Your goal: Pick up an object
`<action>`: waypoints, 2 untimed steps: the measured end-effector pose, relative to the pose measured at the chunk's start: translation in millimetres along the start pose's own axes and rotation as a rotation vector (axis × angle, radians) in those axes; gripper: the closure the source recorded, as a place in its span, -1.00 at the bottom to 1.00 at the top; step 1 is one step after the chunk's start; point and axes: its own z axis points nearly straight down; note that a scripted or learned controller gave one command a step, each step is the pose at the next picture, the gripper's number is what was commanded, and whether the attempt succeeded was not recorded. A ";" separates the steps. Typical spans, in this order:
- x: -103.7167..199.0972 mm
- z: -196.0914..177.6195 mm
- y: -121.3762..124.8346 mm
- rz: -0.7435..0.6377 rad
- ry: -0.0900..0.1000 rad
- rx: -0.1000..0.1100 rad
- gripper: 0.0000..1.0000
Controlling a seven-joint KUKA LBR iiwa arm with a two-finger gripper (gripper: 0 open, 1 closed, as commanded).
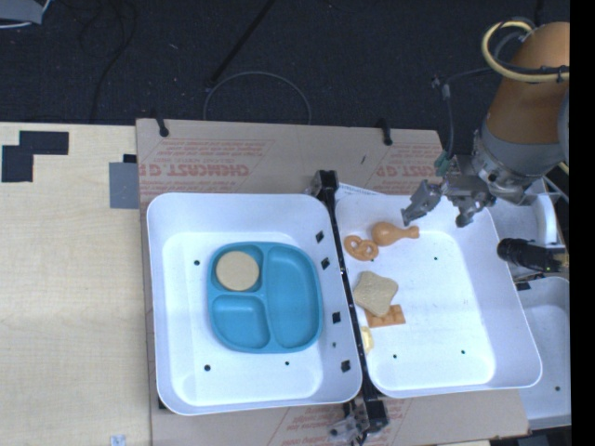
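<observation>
In the right bin (pixel 465 342) lie a tan drumstick-shaped piece (pixel 392 234), a brown pretzel (pixel 360 246), a beige bread slice (pixel 375 293) and an orange cracker (pixel 389 318) partly under the bread. My gripper (pixel 440 208) hangs over the bin's far edge, just right of the drumstick, open, with nothing between its fingers. In the left bin (pixel 177 360) sits a blue divided tray (pixel 279 305) with a round tan cookie (pixel 237 269) in its upper-left compartment.
The grey arm with its orange band (pixel 525 91) reaches in from the upper right. A black clamp bar (pixel 339 286) runs between the two bins. A small yellow piece (pixel 367 340) sits by the divider. Cardboard (pixel 279 151) lies under the bins.
</observation>
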 end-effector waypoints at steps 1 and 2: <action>-0.1 -6.2 1.8 -0.001 -0.001 -0.010 -1.00; -5.1 56.2 -1.9 0.000 0.000 -0.003 -1.00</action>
